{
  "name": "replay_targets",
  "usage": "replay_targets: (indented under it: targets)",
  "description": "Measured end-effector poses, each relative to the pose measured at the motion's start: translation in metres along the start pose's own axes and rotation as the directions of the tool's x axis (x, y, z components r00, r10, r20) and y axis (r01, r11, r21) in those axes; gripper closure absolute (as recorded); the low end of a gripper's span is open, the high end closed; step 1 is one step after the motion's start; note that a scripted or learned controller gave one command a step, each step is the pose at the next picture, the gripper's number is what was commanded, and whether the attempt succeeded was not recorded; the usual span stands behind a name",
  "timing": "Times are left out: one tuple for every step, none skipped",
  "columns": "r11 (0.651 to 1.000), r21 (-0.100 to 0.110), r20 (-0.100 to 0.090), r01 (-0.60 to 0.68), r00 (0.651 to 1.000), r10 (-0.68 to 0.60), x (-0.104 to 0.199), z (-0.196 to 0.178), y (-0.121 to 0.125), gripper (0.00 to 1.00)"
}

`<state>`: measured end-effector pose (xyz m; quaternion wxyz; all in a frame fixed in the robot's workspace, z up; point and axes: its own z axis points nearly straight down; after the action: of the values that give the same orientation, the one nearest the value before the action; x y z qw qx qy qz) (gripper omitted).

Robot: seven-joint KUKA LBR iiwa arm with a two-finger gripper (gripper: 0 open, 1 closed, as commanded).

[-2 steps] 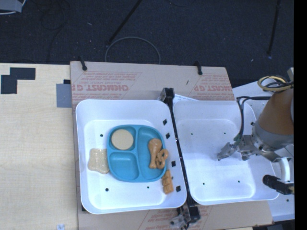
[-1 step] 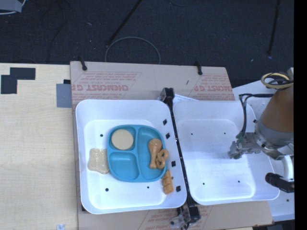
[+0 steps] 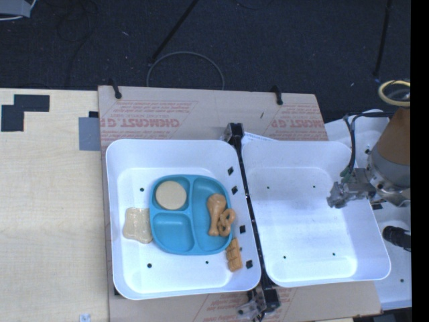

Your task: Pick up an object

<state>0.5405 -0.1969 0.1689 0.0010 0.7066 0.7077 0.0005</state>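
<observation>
The left bin [image 3: 127,159] holds a blue divided plate [image 3: 181,237]. A round beige disc [image 3: 170,194] lies in the plate's upper left compartment, and a tan pretzel-like piece [image 3: 220,215] lies in its right compartment. A pale bread-like piece [image 3: 137,225] rests against the plate's left side. A small brown piece [image 3: 234,254] lies by the plate's lower right corner. My gripper [image 3: 339,198] hangs over the right edge of the right bin [image 3: 301,247], far from all these objects. Nothing shows between its fingers.
A black divider clamp [image 3: 236,134] joins the two bins at the back. Both bins rest on a cardboard sheet [image 3: 201,116]. A light wooden bench top [image 3: 47,206] lies to the left. Cables and a yellow ring [image 3: 395,91] sit at the right.
</observation>
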Motion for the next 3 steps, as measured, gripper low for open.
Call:
replay_targets:
  targets:
    - [1.000, -0.001, 0.000, 0.001, 1.000, -0.001, -0.001, -0.049, 0.001, 1.00]
    - [1.000, 0.004, -0.004, 0.003, 1.000, -0.003, 0.052, -0.060, -0.005, 1.00]
    - [1.000, 0.006, -0.004, 0.002, 1.000, -0.002, 0.096, -0.063, -0.011, 1.00]
